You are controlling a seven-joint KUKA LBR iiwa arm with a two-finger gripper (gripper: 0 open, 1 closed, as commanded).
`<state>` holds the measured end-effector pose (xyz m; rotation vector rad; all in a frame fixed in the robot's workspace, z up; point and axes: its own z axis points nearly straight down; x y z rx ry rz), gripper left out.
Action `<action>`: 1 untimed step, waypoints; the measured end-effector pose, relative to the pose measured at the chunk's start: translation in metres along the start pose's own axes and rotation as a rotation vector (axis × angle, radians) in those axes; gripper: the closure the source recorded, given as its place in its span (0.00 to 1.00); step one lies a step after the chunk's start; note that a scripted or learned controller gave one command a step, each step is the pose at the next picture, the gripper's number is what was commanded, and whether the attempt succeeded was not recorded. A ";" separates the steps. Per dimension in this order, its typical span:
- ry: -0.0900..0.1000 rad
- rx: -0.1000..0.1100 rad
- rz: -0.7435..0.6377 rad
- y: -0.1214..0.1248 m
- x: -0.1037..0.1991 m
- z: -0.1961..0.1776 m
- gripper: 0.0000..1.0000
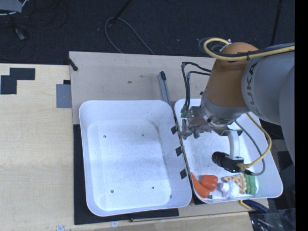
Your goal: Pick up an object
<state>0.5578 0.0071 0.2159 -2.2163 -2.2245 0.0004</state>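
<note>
Red-orange and rounded, the red object [208, 182] lies at the near end of the right bin [204, 150], close to its left wall, with a cluster of white, orange and green pieces [239, 185] just beside it. The gripper [193, 126] hangs over the bin's middle by that same wall, apart from the cluster. Whether it is open or closed cannot be told. A descent here would likely meet bare plastic or clip the wall. The left bin [125, 153] sits alongside on a pale bench [120, 76], with cables [120, 20] on the dark floor beyond.
</note>
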 end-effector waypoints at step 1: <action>0.000 0.000 0.000 -0.008 0.056 0.002 1.00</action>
